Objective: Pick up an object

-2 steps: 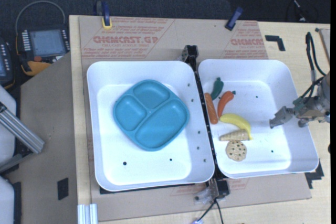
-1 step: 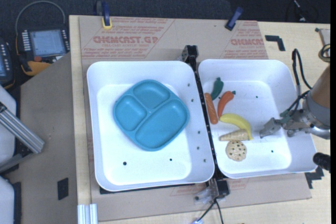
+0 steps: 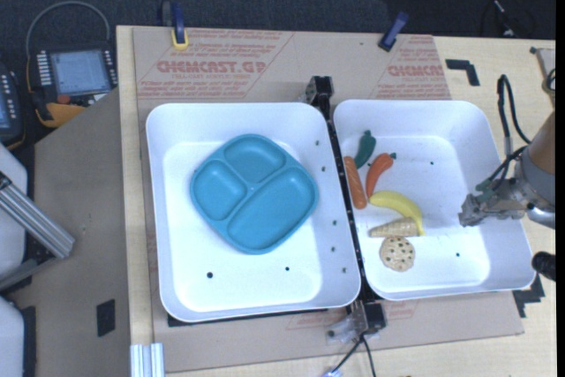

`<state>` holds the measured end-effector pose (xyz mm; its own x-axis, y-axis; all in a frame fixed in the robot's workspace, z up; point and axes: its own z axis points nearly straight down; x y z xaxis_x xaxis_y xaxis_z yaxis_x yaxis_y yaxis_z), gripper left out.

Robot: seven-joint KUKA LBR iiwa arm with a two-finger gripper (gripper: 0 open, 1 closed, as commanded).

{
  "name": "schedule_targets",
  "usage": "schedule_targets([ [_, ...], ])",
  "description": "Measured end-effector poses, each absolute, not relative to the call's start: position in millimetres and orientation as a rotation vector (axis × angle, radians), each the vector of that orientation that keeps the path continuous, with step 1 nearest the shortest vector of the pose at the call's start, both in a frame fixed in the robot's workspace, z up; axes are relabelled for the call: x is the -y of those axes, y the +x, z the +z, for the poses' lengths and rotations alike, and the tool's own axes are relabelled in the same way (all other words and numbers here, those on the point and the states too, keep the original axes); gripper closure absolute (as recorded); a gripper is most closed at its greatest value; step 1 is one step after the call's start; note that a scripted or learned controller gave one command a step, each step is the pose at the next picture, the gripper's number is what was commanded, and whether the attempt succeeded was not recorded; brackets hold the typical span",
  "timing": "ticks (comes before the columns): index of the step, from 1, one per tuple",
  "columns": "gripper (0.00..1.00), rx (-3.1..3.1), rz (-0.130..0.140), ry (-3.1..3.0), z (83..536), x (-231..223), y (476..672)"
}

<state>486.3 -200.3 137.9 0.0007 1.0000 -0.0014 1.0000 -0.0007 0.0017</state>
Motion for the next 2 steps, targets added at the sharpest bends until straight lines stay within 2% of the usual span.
schedule_targets([
  [2, 1.00, -2.217, 0.004, 2.214, 231.5, 200.1, 487.2],
])
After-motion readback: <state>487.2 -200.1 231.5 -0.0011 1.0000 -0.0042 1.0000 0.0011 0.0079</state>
